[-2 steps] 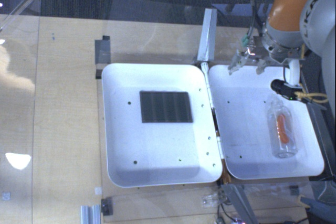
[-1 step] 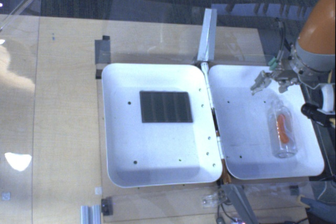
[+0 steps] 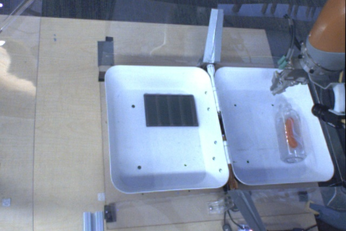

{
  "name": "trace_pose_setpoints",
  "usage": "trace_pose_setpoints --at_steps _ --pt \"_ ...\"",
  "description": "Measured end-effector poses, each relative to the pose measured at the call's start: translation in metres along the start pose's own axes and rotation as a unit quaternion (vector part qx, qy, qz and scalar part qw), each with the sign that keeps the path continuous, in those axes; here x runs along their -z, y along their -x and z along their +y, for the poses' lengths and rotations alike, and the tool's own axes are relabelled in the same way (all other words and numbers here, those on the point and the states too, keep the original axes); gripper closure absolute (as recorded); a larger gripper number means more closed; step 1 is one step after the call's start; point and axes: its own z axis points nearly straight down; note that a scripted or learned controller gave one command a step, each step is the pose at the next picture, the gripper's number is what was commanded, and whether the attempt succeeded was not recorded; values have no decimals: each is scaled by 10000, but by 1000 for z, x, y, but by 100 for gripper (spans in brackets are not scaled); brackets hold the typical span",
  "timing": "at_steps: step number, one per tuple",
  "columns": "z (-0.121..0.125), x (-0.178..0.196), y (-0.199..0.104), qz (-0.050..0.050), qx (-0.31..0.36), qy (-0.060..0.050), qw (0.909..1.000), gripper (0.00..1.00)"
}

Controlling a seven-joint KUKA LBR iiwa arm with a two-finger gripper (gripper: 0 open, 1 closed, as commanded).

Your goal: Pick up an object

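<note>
Hovering claw (image 3: 279,83) above clear bottle (image 3: 291,135)

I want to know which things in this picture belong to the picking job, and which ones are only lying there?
Belonging to the job:
- clear bottle with something orange inside, lying in the right bin
- gripper, above that bin's far side, apart from the bottle

Only lying there:
- dark ribbed rectangle, flat in the left bin
- metal bar behind the bins

bottle (image 3: 291,134) lies alone in right bin (image 3: 246,138) — open approach from above
</note>
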Motion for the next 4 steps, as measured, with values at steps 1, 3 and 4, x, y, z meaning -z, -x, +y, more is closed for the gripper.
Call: trace_pose_setpoints --at_steps 1,3,4 --pt "0 0 0 0 -1 -1 10000 0" --pt "-50 -125 58 -2 -356 -16 9994 0" --pt "-36 -138 69 -55 -378 103 9992 0"
